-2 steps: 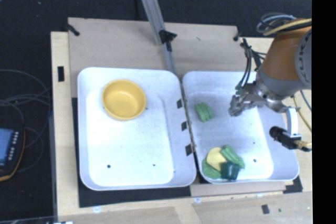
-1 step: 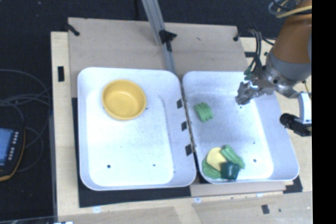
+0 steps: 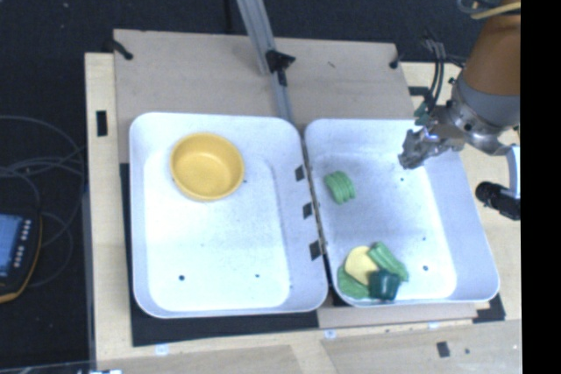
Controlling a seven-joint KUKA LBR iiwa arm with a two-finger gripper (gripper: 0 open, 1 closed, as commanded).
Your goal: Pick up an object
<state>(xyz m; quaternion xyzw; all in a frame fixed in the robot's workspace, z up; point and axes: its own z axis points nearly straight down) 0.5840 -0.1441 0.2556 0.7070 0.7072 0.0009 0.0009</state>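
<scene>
Your gripper [image 3: 414,155] hung over the right bin [image 3: 456,215], near its far edge; you couldn't tell how it was set. A green ribbed piece [image 3: 339,187] lay just inside that bin's left wall. A yellow and green cluster [image 3: 370,271] sat at its near-left corner.
</scene>
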